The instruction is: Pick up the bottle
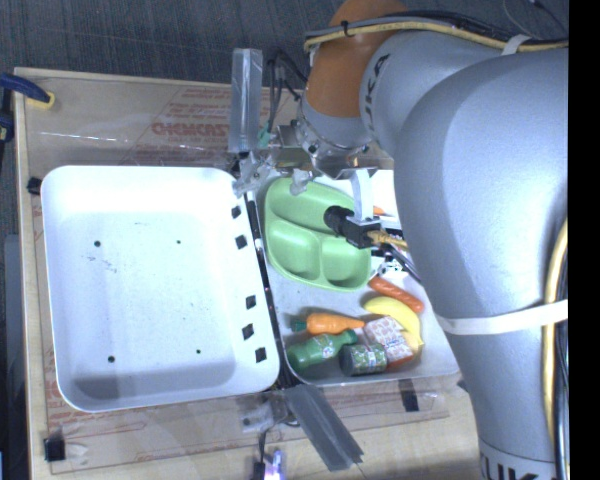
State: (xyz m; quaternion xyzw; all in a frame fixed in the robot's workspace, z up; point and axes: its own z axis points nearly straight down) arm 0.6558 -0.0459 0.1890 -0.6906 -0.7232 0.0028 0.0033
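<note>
Bottle [320,350] is lying in the right bin [390,378] while we are seeing the hand [308,178] hovering over a green tray [305,238], its grip impossible to tell.

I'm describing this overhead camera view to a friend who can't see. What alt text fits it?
A grey robot arm reaches from the right over the right-hand white bin, which holds a green divided tray, a green bottle, a carrot and a banana. A second white bin sits beside it on the left.
</note>
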